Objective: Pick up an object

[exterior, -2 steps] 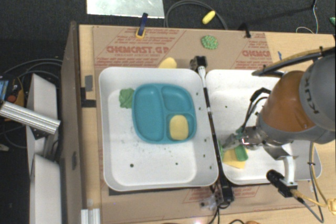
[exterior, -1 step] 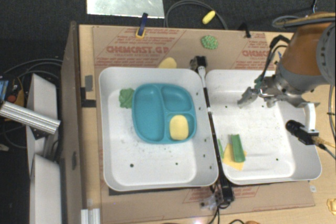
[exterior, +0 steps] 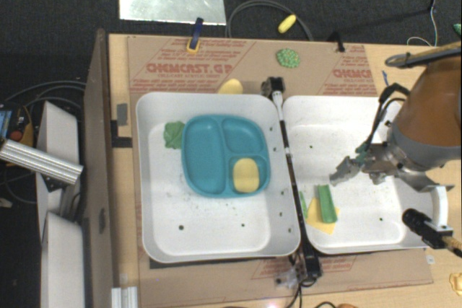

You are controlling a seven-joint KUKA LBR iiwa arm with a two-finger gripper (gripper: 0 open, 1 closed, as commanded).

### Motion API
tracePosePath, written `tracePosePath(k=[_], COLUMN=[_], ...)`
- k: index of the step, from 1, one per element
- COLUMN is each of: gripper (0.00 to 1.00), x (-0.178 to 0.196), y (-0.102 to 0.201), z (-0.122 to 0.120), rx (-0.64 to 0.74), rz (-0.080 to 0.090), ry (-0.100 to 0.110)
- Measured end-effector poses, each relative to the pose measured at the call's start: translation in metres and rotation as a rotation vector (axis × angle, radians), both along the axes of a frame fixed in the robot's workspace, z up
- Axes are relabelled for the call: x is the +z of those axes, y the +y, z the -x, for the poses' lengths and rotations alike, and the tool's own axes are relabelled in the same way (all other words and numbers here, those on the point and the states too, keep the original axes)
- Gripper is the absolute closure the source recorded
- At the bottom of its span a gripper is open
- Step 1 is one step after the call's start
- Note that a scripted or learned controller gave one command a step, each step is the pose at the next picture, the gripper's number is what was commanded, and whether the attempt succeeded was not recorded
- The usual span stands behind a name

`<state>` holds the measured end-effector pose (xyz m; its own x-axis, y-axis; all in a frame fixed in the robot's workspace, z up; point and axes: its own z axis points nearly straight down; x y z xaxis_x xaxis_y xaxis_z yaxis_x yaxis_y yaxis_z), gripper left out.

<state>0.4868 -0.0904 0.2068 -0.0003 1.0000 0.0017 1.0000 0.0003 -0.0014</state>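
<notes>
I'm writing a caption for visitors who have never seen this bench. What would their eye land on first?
Most likely the blue divided plate in the left bin, with a yellow piece in its lower right compartment. Next, the grey and orange arm reaching in from the right, its hand low over the right bin, just above a green stick lying on a yellow piece.

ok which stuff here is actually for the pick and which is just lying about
For the pick:
gripper
green stick on yellow flat piece, right white bin

Lying about:
blue divided plate
yellow oval piece
green leafy piece
green round disc
</notes>
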Motion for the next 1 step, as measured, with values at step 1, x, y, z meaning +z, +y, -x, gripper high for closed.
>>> tracePosePath(k=[1], gripper=[0.00], x=[-0.1275], y=[0.0048], z=[0.0004], rx=[0.000], rz=[0.003], ry=[-0.002])
